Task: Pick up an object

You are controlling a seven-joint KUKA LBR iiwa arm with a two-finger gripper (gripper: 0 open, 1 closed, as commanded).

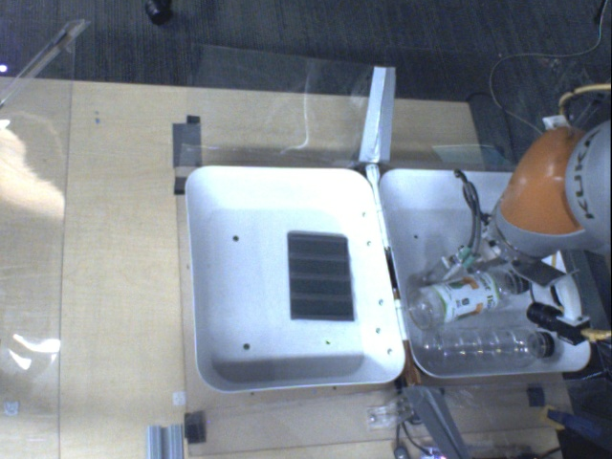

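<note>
Two white bins sit side by side on a pale wooden bench (105,285), their inner rims nearly touching along a line that runs near to far. The left bin (215,256) holds a dark ribbed tray (320,275), lying flat near its middle with bare white floor on all four sides of it. The right bin (421,208) is more crowded. A clear bottle (483,349) lies on its side along the near wall, dark cap toward the right. Just beyond it a second bottle (459,301), with a white and green label, lies tilted, its clear end pointing left toward the shared rim. The two bottles are close together, almost touching.

The arm (564,185) reaches in from the right, its orange band over the bin's right side. The gripper (475,256) hangs low just past the labelled bottle, among dark cables, and whether its fingers are spread or closed cannot be told. Nothing can be seen held between them.

Open floor in the right bin lies mainly in its far left part. A grey bar (378,113) stands at the far end where the bins meet.
</note>
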